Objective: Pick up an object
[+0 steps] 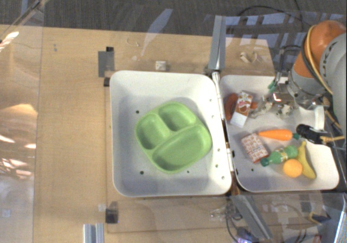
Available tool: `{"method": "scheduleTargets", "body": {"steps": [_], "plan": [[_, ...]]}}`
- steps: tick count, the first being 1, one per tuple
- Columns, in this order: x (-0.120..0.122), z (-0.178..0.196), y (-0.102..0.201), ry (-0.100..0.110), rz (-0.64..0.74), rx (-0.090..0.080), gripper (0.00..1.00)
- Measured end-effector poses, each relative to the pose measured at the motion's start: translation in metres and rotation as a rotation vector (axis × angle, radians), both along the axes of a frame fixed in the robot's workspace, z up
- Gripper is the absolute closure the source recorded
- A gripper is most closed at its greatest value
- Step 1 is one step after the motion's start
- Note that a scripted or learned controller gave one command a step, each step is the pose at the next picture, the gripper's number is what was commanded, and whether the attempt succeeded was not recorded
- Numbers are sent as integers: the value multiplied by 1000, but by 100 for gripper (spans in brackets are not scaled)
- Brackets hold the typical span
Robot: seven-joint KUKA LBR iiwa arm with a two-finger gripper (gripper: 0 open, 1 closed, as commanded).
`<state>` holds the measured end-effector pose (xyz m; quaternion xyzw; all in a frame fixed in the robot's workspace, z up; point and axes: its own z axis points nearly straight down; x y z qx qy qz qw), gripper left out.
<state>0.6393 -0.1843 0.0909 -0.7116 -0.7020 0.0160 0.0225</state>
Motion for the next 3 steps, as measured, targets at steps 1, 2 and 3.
{"method": "scheduleTargets", "body": {"steps": [1,2,3], "plan": [[-76,2,-16,-72,78,-15,0],[23,1,55,-71,-46,-17,0],[-10,2,16,-72,76,-12,0]]}}
